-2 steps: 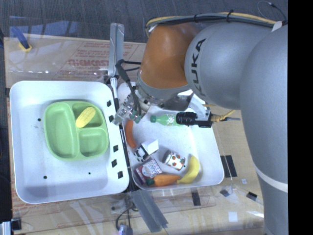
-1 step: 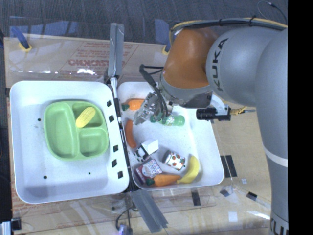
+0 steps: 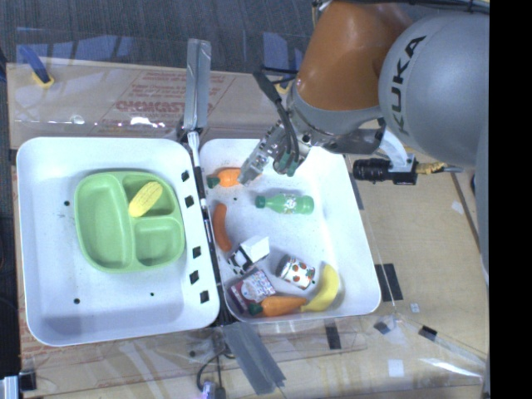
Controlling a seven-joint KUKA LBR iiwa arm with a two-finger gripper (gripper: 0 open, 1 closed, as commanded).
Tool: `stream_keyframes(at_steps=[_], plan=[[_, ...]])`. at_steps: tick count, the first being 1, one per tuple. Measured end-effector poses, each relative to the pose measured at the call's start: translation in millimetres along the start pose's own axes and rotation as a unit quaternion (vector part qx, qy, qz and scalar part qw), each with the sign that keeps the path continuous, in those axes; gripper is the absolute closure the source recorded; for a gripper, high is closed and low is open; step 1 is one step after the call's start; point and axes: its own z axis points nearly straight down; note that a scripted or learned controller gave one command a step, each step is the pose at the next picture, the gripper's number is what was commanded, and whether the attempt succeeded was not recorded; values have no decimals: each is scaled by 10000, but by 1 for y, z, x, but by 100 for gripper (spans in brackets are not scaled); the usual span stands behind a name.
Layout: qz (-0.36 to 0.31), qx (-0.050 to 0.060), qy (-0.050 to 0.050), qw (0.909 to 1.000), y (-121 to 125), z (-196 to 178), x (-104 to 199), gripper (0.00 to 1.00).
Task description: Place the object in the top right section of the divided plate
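Looming closest to the lens was the grey KUKA arm (image 3: pixel 432 73), its orange band bulging over the far end of the right-hand bin.

At the left, the left bin (image 3: pixel 33 223) held the green divided plate (image 3: pixel 104 223). A yellow corn cob (image 3: pixel 146 198) lay tilted in the plate's top right section, one end close to the ridge that divides it from the section below. By that reckoning the placing looked done. The cob's perch was not secure, though, and a knock to the plate or bin could have rolled it across the ridge.

Further right, the right bin (image 3: pixel 353 248) was crowded. An orange toy vegetable (image 3: pixel 226 177) sat at its upper left corner, and the gripper (image 3: pixel 273 160) hung just beside and above it, spread apart with nothing between its fingers. A green bottle (image 3: pixel 284 203) lay on its side just below the gripper, and a banana (image 3: pixel 327 288) lay among clutter at the near end.

The likeliest trouble was a descent here. A finger could have clipped the bottle and sent it rolling, or pinned the orange piece against the bin wall. A second object carried over might also have knocked the cob from its section.
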Motion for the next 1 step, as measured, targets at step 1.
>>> stream_keyframes(at_steps=[1], plan=[[-629,5,13,9980,14,30,5,100]])
